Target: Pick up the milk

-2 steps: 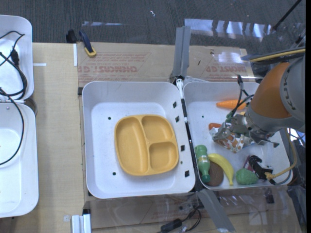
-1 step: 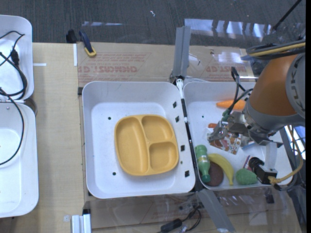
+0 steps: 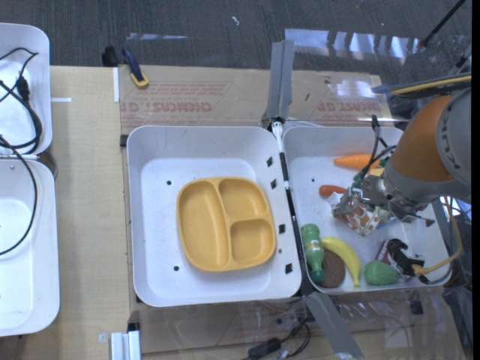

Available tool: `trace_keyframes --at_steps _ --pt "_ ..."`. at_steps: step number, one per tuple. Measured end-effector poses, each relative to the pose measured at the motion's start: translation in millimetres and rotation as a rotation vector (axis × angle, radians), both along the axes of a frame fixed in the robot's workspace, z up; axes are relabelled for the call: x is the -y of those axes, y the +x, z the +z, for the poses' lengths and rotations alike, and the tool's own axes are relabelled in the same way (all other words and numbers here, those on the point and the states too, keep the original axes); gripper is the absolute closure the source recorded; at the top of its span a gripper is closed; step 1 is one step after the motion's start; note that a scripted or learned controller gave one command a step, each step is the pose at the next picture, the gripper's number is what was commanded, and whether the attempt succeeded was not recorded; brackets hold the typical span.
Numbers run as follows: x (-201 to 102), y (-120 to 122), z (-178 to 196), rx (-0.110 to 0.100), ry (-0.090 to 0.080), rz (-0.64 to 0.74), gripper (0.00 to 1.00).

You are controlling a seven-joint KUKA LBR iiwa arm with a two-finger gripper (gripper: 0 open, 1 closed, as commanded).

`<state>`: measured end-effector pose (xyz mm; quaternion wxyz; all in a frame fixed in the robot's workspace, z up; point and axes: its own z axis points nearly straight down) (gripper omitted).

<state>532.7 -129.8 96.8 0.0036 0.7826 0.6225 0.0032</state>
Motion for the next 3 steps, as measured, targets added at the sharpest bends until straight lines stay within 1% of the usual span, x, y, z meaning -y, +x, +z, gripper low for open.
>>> trace_keyframes --at_steps 1,2,3 --pt "3 -1 8 -0.004 -0.003 -0.003 1.0" --pt "-116 -12 94 -0.013 0.001 -0.11 1.0" --pt "-110 7 93 -0.014 0.0 -0.21 1.0"
